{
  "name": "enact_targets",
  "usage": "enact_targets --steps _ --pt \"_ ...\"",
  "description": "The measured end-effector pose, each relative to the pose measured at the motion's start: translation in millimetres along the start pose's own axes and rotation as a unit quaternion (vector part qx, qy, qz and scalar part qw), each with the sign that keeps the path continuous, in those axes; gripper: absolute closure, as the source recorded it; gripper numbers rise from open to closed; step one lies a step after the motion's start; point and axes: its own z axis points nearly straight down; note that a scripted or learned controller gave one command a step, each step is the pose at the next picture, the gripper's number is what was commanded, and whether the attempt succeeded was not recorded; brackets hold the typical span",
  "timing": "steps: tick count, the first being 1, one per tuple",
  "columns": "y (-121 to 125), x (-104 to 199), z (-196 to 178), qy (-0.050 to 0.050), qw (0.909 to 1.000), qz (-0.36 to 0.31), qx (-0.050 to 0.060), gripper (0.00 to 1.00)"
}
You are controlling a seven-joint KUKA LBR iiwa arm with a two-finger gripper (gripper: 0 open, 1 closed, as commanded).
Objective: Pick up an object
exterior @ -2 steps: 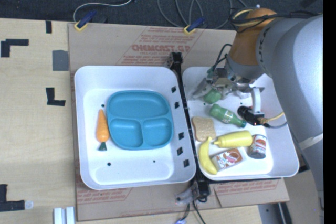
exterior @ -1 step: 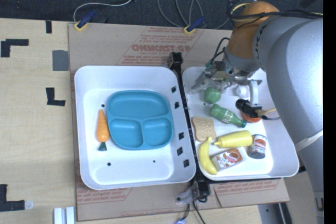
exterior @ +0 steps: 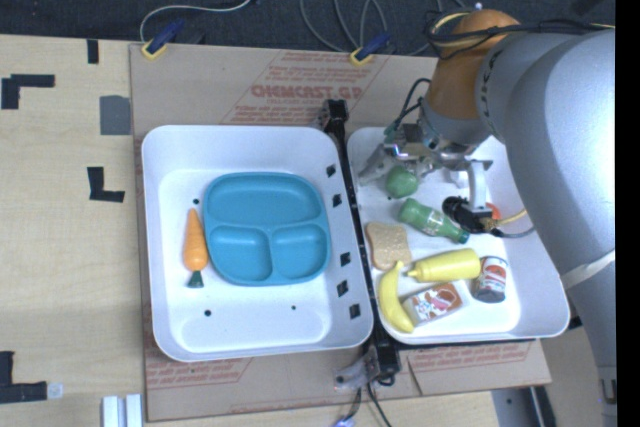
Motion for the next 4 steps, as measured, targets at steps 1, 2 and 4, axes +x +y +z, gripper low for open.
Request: enact_targets --steps 1,2,4 --pt "-13 1 0 0.0 1.0 0.0 0.0 0.0" --pt "-5 -11 0 0.001 1.0 0.0 -0.001 0.0" --pt "-4 -9 0 0.0 1.0 0.0 0.0 0.0"
